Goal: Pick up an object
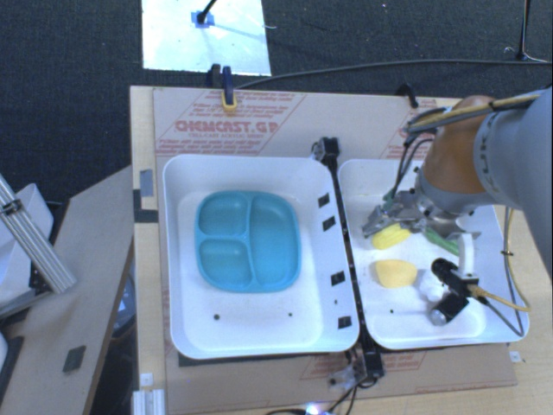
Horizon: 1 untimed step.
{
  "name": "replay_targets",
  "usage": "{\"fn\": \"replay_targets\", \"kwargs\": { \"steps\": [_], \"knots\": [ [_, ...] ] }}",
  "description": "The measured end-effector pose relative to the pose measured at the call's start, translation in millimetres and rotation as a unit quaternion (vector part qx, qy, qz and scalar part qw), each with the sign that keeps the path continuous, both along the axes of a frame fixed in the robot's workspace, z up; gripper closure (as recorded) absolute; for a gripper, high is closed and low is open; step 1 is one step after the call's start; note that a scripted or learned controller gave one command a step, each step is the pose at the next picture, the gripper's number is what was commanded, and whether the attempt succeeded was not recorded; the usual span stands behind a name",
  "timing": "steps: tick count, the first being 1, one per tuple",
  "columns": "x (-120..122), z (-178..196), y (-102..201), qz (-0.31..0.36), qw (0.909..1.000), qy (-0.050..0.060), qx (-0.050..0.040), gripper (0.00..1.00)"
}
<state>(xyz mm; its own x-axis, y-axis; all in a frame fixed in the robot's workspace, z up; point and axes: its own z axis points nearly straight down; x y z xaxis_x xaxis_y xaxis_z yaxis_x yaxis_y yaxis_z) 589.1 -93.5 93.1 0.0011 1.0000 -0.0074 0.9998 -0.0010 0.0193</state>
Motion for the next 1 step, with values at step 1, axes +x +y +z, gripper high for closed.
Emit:
{"fn": "replay_targets", "kwargs": {
  "steps": [1],
  "knots": [
    [2.7, 12.7, -1.3, -0.001, 1.0000, -0.006, -0.0021, 1.00]
  ]
}}
